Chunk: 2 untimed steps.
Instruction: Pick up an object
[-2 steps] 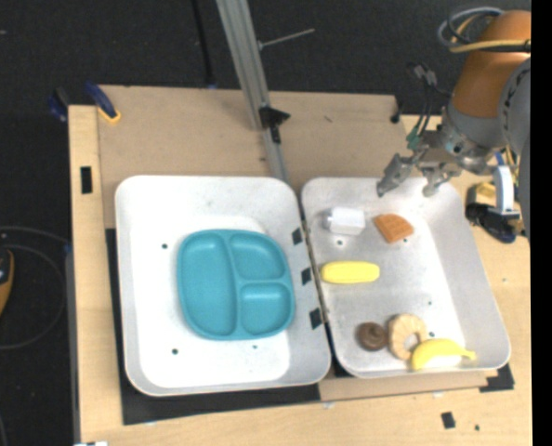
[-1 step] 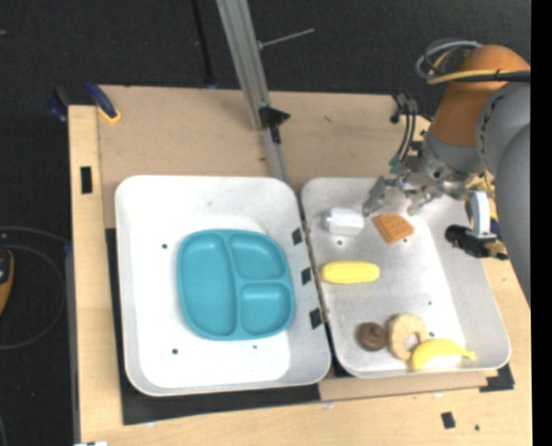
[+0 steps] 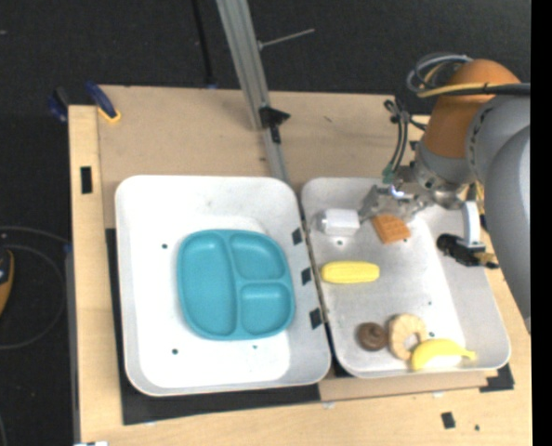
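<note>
Gripper [image 3: 387, 210] above right bin [image 3: 462, 291], just over an orange block [image 3: 391, 229]; whether its fingers grasp it, cannot tell.

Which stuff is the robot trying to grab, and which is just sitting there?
For the job: gripper, orange block right beneath it.

Just lying about: corn cob, banana, brown donut, tan cookie, white block, blue divided plate.

You get flat, even light from overhead here, with the two white bins [image 3: 211, 277] close to blowing out while the floor around the bench [image 3: 164, 128] goes nearly black. Shadows stay short and soft. The whole frame's a bit soft and grainy, so small details smear at the edges.
</note>
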Motion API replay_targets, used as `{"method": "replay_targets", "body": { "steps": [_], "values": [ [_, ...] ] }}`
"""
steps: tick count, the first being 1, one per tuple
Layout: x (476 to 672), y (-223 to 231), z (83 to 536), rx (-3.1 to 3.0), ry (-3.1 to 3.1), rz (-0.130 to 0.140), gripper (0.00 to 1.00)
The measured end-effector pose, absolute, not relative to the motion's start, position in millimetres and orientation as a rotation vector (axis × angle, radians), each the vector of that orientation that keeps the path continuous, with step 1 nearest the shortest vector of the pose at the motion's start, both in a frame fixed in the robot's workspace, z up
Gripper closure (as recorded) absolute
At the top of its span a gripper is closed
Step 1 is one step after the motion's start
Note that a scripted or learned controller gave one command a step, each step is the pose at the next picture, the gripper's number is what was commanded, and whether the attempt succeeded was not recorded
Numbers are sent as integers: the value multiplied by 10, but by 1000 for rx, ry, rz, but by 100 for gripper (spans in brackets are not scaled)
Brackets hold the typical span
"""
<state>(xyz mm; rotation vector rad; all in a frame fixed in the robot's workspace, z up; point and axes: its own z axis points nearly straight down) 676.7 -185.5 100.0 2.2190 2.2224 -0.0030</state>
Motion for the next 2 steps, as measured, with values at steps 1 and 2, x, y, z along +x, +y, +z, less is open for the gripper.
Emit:
{"method": "replay_targets", "body": {
  "steps": [1, 2],
  "values": [
    [6784, -1867, 1144, 2212, 2219, 0, 100],
    [6874, -1857, 1763, 2214, 2219, 6, 100]
  ]
}}
